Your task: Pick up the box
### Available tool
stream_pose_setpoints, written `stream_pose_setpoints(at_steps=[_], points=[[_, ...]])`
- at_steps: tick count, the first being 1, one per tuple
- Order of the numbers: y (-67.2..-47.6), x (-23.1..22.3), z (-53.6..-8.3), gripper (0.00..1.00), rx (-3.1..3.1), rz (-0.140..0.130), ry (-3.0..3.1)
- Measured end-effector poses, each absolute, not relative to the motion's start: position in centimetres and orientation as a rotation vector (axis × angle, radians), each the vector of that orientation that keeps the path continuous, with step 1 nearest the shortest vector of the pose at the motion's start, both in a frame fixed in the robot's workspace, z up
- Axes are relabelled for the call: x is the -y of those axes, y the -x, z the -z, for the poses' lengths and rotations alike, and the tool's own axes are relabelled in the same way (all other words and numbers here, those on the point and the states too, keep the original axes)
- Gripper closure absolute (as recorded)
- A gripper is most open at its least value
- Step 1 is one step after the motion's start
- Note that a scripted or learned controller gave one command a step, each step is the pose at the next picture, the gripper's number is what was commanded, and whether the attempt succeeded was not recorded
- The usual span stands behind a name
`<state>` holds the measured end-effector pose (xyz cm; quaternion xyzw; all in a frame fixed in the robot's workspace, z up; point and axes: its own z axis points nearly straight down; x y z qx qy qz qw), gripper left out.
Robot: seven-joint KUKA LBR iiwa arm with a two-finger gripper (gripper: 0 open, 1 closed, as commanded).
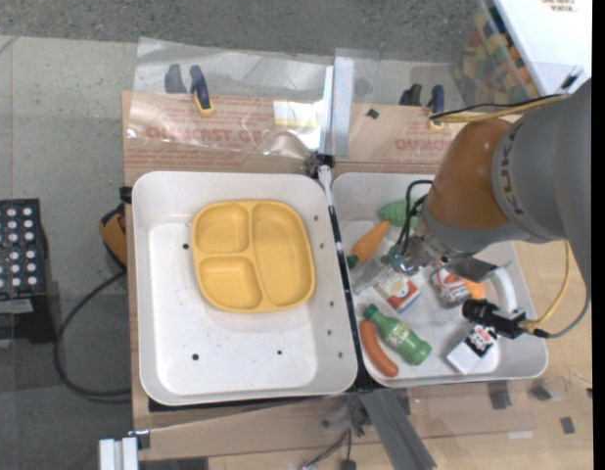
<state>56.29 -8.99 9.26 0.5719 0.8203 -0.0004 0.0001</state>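
Yellow divided plate (254, 255) in left bin (165, 360), arm (508, 179) over right bin (523, 360), small box (397, 290) near gripper (408, 258), green bottle (397, 334) lower centre

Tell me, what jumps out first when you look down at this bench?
The bright yellow tray, split into three compartments, sits in the left bin. The big grey arm with its orange band reaches in from the right over the right bin, above a jumble of small things: a green bottle, a carrot, a sausage and a small box.
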Motion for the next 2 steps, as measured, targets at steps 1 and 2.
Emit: stream_pose_setpoints(at_steps=[1, 2], points=[[-56.3, 9.2, -10.2, 1.00, -2.573, 0.000, -1.802], [-57.6, 5.3, -26.6, 1.00, -2.606, 0.002, -1.750]])
